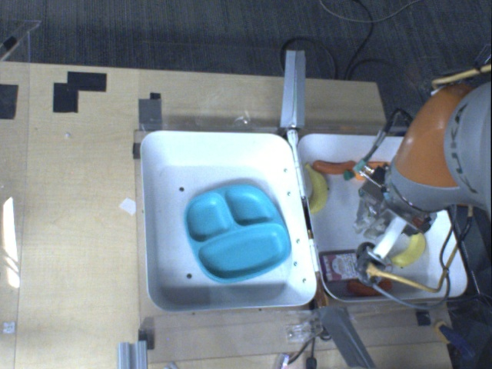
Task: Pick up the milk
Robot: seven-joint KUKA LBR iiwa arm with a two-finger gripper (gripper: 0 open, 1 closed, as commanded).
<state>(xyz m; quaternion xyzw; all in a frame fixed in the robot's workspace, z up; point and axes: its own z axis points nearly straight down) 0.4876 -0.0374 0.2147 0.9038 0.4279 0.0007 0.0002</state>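
Grey arm reaching from the right over the right bin [338,146], end effector [370,220] low near its middle, its opening impossible to tell, dark red milk carton [338,266] in the near left corner, blue tray [237,233] in the left bin [165,206]

Even overhead light is washing the white bin [165,206] around the blue tray [237,233]; a soft shadow is pooling along the tray's near edge. Far left of it, glare is streaking the surface [69,206]. Detail is looking slightly soft.
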